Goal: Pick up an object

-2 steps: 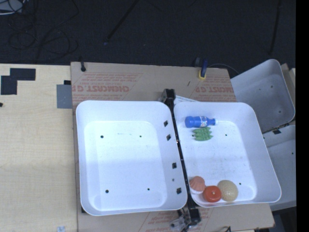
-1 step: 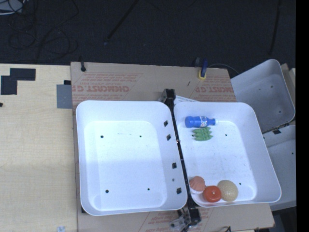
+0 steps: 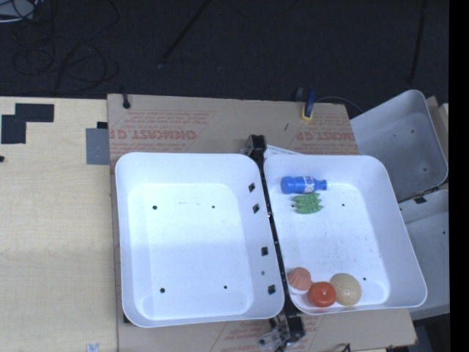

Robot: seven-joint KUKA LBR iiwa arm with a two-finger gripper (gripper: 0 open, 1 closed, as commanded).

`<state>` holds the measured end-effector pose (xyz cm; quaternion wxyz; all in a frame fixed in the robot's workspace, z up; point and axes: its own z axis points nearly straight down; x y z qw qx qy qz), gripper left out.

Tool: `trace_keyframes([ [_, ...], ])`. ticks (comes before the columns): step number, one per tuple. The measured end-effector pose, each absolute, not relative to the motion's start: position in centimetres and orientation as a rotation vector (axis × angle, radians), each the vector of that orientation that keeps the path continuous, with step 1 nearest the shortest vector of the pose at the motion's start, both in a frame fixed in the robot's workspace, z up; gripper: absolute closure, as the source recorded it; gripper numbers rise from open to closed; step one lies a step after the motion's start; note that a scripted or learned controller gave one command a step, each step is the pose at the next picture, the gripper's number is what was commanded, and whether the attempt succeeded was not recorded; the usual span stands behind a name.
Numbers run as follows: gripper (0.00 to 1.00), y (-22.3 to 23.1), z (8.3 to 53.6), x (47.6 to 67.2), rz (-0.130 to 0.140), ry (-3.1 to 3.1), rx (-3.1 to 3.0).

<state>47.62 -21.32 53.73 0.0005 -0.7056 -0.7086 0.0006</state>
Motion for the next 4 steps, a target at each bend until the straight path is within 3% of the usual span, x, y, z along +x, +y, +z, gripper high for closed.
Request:
trace_keyframes([
  [3,0.00,-21.32,53.72,47.62,0.002,-2.229,-2.212],
  [4,1.00,-21.30,54.72,47.70,0.003,-2.234,-2.206],
])
